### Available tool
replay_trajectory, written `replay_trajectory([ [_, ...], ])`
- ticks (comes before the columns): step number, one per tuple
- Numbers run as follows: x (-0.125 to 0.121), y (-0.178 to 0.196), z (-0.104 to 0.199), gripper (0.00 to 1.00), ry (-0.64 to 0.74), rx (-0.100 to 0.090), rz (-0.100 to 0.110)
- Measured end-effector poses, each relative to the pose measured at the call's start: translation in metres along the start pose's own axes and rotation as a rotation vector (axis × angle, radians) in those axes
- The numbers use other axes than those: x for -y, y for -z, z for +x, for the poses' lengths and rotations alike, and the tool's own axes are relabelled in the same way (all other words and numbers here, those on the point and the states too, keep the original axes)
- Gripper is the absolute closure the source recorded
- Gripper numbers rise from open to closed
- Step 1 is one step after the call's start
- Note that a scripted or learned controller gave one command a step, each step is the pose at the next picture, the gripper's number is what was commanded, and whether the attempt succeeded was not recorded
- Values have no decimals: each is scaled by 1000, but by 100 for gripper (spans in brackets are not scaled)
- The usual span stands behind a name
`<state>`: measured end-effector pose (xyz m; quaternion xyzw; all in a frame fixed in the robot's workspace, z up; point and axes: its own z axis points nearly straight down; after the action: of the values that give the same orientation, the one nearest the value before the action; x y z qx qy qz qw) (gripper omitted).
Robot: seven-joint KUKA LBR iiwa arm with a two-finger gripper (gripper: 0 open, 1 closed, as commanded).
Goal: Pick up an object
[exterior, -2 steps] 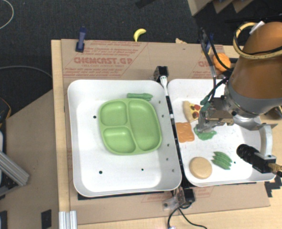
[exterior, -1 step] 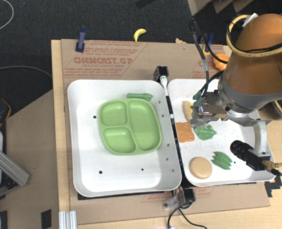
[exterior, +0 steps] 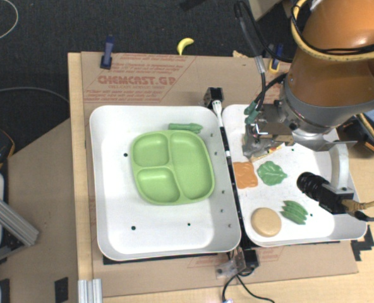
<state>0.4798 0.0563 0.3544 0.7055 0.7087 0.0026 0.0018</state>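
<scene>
One orange slab lay just beside the tool, on its near side; whether the tool was spread or pressed together could not be told.

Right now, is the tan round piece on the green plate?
No, the tan round piece lies in the right bin, the green plate in the left bin.

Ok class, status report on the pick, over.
Gripper over right bin, far-left corner, nothing seen held. Orange piece right beside it. Leaf close alongside.
</scene>
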Motion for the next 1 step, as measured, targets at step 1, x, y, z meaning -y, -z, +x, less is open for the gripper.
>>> replay_trajectory([
  [1,0,52,52,100,2,-2,-1],
])
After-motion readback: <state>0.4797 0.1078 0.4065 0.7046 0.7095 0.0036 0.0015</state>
